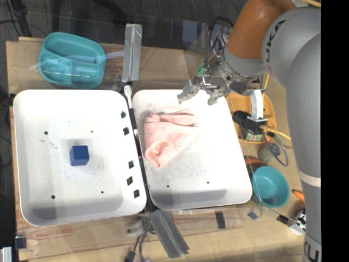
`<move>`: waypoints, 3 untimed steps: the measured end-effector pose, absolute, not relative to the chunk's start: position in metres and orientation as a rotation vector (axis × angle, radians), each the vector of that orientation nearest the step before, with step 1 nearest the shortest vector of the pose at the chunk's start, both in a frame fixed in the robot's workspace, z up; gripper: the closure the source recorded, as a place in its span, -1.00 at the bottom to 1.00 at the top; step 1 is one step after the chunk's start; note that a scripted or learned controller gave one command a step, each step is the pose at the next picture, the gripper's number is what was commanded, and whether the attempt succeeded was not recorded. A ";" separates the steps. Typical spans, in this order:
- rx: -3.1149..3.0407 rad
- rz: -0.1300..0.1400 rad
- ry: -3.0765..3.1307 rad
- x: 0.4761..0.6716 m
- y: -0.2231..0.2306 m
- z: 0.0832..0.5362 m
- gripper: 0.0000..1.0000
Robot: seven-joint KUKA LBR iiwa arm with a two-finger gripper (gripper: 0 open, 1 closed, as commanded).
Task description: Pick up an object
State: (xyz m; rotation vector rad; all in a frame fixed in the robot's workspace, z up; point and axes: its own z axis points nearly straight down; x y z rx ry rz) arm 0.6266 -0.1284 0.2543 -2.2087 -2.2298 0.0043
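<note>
The arm (294, 48) is reached in from the right, its wrist bent down over the far edge of the right bin (229, 173). The pincer (199, 96) is spread open, nothing between its fingers, just above the pink cloth (166, 135). A blue cube (79, 155) is seen in the left bin (32, 146).

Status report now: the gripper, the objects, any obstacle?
Gripper open, above far edge of right bin, holding nothing. Pink cloth crumpled in right bin; blue cube in left bin. Nothing in the way.
</note>
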 end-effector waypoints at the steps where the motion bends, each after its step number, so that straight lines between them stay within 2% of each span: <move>1: -2.100 0.004 -2.332 0.638 -0.174 0.158 -1.00; 2: -1.953 0.001 -2.459 0.651 -0.181 0.093 -1.00; 3: -1.948 0.001 -2.463 0.652 -0.180 0.104 1.00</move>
